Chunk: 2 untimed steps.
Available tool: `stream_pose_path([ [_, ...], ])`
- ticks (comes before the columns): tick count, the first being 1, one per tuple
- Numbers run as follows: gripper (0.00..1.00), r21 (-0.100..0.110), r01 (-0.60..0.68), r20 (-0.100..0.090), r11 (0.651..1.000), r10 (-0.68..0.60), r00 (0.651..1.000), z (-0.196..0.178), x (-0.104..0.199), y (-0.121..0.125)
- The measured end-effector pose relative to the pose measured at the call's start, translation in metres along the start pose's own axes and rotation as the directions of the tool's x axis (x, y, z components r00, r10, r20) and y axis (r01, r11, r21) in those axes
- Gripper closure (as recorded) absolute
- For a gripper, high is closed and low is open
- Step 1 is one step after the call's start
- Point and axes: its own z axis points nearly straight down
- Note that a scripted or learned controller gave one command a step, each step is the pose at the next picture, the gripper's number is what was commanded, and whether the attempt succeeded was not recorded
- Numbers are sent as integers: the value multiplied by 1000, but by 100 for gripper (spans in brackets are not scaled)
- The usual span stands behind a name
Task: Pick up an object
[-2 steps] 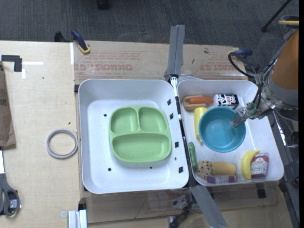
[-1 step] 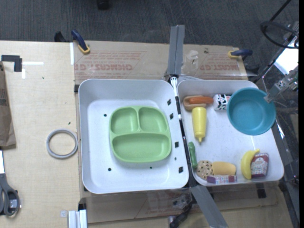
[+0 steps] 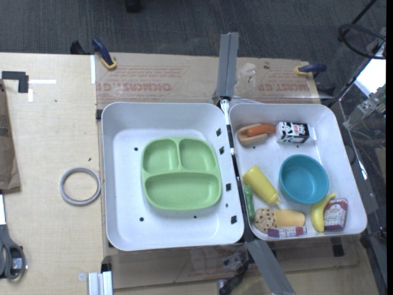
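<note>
Nothing looks picked yet: bowl (image 3: 303, 178), hot dog (image 3: 256, 132), mustard bottle (image 3: 261, 184) and banana (image 3: 320, 214) all lie in the right bin (image 3: 341, 141). Claw's state I cannot tell.

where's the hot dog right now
The hot dog lies in the right bin, near its far left corner, just left of the milk carton.

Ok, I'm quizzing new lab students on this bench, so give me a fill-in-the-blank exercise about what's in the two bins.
1. The green divided plate lies in the ____ bin.
2. The bowl in the right bin is coloured ____.
3. The hot dog lies beside a small ____ carton.
4. The yellow mustard bottle lies to the ____ of the bowl.

Missing words: left; blue; milk; left
</note>
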Motion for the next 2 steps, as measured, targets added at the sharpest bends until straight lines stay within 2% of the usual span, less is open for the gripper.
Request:
stream_pose_path([
  [1,100,2,-410,-3,912,410,912,233,-29,25],
  [2,100,-1,-257,-2,966,257,966,209,-37,34],
])
